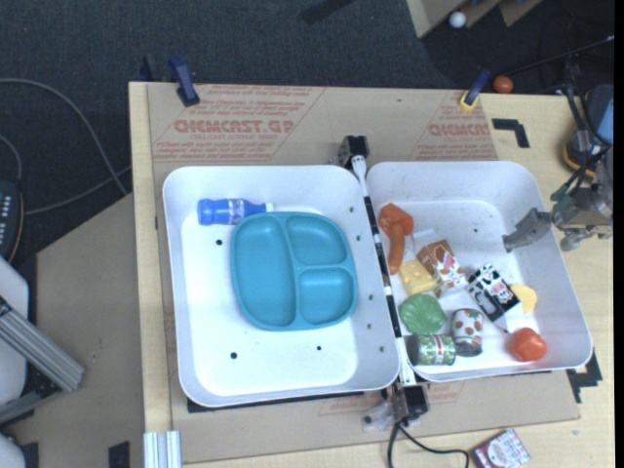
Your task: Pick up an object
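Lowest in the frame, at about five o'clock, a small red-and-white packet (499,449) lies on the brown bench board (292,115) just outside the bins. Above it sits the right-hand shallow white plastic bin (458,178), with the loose items crowded into its lower half: a round red tomato-like ball (527,344) at the bin's four o'clock, a black-and-white toy block (492,292) near its centre, a green leafy lump (421,313) and a dark can (432,350) toward seven o'clock, and an orange carrot-shaped piece (395,227) at ten o'clock. The left-hand white bin (195,359) carries a teal divided plate (292,268) with a small blue bottle (229,210) at its eleven o'clock.

The two-finger grey gripper (531,228) hangs over the right bin's three o'clock rim, with nothing between its fingers; how wide it stands cannot be told. By my reading the pick has not begun. Next, the arm would need to travel toward seven o'clock over the cluster, choose a free-standing piece such as the red ball, and descend.
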Available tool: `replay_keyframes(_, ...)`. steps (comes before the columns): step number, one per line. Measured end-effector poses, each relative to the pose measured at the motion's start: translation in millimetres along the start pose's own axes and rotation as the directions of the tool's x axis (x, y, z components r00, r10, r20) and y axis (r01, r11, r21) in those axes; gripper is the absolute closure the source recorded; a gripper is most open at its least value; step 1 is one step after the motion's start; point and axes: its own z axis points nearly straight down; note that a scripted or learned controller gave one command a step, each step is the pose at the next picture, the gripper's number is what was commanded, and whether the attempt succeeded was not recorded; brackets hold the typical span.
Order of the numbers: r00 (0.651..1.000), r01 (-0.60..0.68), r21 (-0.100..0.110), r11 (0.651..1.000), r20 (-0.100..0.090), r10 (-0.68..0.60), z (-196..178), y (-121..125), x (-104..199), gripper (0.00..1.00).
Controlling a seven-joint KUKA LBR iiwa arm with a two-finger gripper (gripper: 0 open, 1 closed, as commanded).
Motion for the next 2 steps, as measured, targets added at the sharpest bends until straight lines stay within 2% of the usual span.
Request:
replay_keyframes(1,1.000,0.001,0.001,1.000,-0.001,-0.001,82.4,-23.7,81.2,0.00)
replay_keyframes(2,1.000,0.000,-0.002,1.000,-0.001,0.000,140.7,-47.2,99.5,0.00)
